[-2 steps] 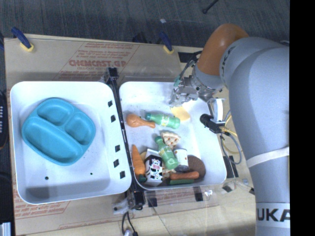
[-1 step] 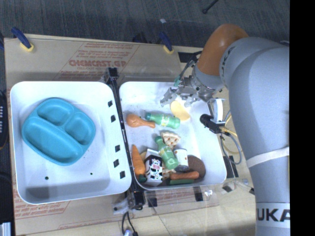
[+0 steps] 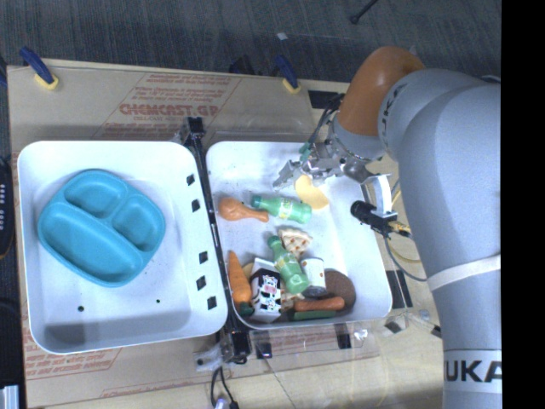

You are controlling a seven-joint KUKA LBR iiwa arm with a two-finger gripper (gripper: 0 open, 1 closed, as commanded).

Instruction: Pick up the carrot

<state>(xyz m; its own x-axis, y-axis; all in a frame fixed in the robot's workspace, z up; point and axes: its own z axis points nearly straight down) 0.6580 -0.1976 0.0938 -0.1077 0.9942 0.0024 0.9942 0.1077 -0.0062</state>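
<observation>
The gripper is hanging over the far end of the right bin, fingers looking spread with nothing between them. Just nearer, a yellow piece, a green bottle and a drumstick are lying around. The carrot is sitting near the front, along that bin's left wall. A blue tray is sitting in the left bin.

Carrot hemmed: bin wall, toy pile.
</observation>
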